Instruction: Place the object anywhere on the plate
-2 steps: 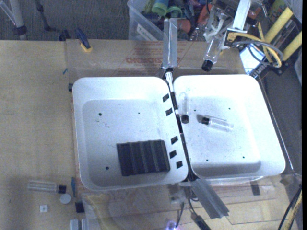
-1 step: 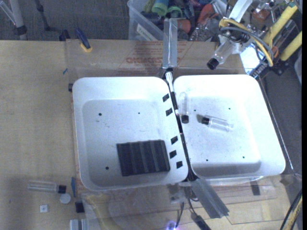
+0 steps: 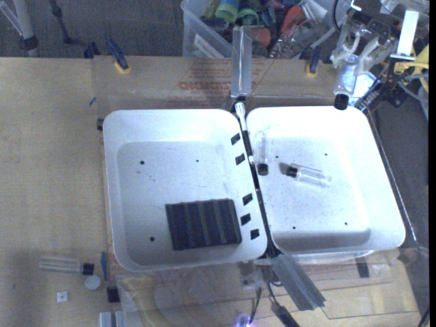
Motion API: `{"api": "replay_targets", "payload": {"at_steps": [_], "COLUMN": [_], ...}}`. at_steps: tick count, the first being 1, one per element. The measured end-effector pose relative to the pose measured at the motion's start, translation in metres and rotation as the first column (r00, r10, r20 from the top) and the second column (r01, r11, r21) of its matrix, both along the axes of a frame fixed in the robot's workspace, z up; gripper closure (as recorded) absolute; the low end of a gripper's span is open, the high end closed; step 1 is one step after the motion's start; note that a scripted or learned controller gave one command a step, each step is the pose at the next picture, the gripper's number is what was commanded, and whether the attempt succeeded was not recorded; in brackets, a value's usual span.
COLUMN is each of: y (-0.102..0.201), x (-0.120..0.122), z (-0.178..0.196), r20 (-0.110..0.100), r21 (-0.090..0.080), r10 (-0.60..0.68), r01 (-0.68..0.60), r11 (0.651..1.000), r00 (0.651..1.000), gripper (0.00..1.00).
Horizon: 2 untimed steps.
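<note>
A dark ridged rectangular plate point(image 3: 203, 224) lies flat in the front part of the left bin point(image 3: 122, 182). A small clear tube with a black cap point(image 3: 306, 174) lies on its side in the middle of the right bin point(image 3: 381, 210). A second clear tube point(image 3: 259, 155) lies against the divider at that bin's left wall. My gripper point(image 3: 354, 52) appears as a whitish mechanism beyond the back right corner of the right bin, well away from both tubes and the plate, with nothing seen in it.
A clear box of mixed tools point(image 3: 259, 12) stands behind the bins. A metal divider post point(image 3: 238, 67) rises between them. Small parts point(image 3: 82, 271) lie on the bench at the front left. Cables and gear crowd the back right.
</note>
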<state>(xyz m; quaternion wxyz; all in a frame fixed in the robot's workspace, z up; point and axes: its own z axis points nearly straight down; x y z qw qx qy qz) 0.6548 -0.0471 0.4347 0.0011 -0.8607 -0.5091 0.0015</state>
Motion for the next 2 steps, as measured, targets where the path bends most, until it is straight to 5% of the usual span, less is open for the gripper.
{"api": "replay_targets", "payload": {"at_steps": [1, 2], "y": [-0.039, -0.093], "x": [0.007, -0.001], "z": [0.0, 0.0], "r20": [0.005, 0.005], "r21": [-0.001, 0.002], "r10": [-0.447, -0.763], "r01": [0.447, 0.763], "r11": [0.895, 0.646], "r00": [0.895, 0.646], "gripper": [1.0, 1.0]}}
